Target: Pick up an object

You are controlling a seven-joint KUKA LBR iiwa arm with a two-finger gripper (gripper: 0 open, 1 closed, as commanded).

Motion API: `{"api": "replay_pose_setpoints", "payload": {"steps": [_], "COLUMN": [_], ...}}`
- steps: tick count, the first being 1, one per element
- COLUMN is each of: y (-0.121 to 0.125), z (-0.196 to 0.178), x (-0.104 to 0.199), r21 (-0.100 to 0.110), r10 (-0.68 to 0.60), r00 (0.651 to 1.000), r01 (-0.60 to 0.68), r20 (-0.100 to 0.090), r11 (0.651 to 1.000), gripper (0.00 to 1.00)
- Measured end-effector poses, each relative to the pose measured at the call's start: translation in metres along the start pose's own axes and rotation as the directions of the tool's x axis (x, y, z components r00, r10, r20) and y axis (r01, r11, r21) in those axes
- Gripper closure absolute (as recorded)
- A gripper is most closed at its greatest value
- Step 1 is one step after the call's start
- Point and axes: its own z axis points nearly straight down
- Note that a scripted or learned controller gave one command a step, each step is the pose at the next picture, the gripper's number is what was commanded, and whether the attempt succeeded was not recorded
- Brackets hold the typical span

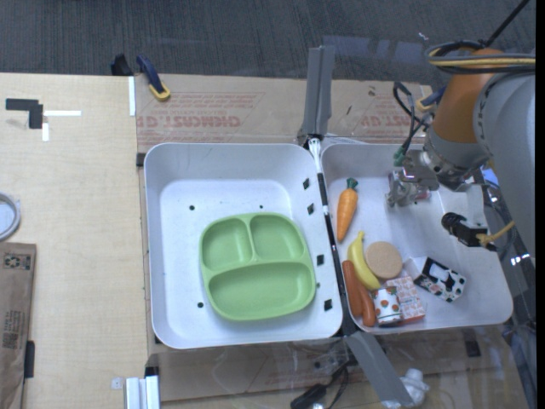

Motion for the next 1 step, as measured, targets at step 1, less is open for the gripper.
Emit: {"api": "replay_pose_setpoints", "payload": {"steps": [1], "y": [-0.0343], "z": [-0.0005], "x": [-0.0568], "r21": [-0.028], "r10": [0.126], "r00": [0.992], "r01": [-0.126], "r20": [-0.001], "r11": [0.992], "gripper": [0.00]}}
